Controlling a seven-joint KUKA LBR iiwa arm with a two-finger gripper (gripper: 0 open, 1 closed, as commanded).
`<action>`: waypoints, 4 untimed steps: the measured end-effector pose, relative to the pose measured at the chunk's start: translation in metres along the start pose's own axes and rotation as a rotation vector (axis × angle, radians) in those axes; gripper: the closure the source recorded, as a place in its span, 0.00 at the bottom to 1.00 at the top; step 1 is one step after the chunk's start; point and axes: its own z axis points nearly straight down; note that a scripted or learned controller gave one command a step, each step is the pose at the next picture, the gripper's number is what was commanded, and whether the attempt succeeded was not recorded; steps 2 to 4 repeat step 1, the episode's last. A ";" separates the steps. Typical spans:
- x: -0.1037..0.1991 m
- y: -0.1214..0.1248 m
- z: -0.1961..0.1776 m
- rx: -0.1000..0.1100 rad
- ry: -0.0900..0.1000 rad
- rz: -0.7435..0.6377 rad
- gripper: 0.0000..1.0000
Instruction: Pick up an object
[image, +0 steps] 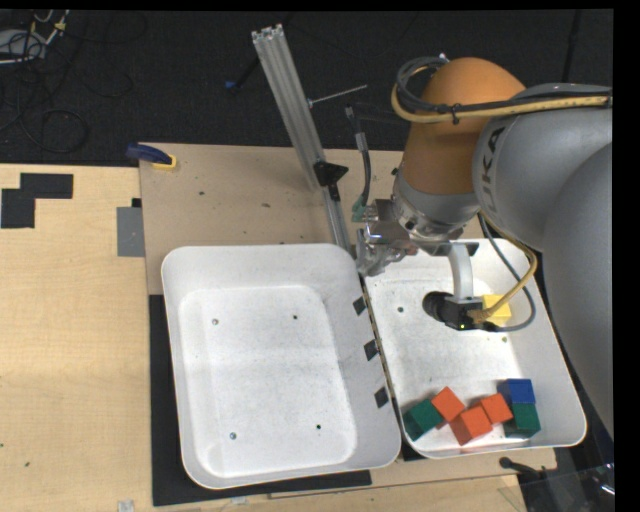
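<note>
Hovering at the right bin's (430, 350) 11 o'clock corner, the gripper (376, 250) may be gaping or closed, I cannot tell; blocks (472, 416) cluster at 5 o'clock.

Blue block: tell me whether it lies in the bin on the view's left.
No, the blue block lies in the bin on the right, at its near end next to a green block.
</note>
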 end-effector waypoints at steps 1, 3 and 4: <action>0.051 0.018 0.013 0.001 -0.001 0.001 1.00; 0.051 0.018 0.013 0.001 -0.001 0.001 1.00; 0.051 0.018 0.013 0.001 -0.001 0.001 1.00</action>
